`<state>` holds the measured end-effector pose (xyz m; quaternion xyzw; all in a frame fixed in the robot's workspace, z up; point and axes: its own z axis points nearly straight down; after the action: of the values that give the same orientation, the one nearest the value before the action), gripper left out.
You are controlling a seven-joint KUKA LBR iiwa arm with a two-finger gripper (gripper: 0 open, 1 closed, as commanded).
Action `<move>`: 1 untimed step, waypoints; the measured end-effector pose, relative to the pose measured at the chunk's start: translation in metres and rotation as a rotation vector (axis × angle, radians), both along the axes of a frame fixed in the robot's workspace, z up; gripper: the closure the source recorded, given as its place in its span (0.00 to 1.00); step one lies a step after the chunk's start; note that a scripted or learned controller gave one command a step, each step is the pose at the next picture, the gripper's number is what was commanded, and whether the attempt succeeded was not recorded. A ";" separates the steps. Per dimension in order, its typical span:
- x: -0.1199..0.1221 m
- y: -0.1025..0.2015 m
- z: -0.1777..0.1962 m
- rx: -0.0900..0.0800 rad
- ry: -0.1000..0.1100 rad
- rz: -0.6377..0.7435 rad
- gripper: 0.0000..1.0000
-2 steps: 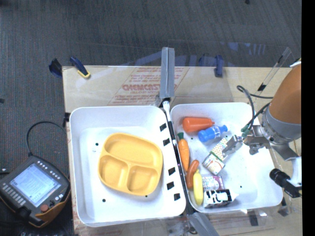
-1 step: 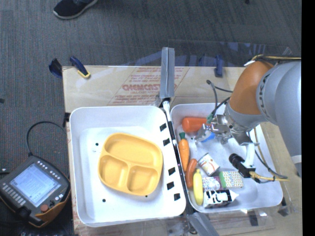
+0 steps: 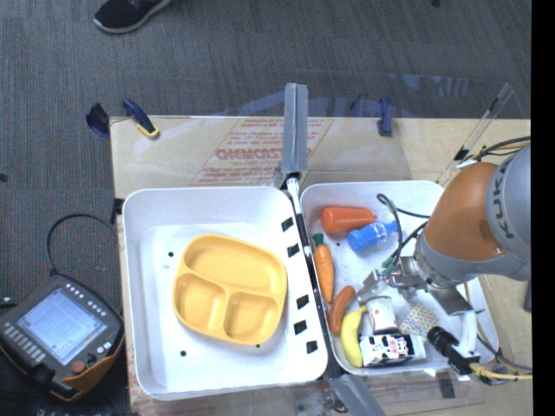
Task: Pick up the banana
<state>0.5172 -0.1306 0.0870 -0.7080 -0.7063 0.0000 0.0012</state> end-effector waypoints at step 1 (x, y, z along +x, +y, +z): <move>-0.039 0.048 0.001 0.000 0.000 -0.175 0.00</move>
<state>0.4779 -0.0829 0.0875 -0.7671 -0.6416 -0.0001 0.0014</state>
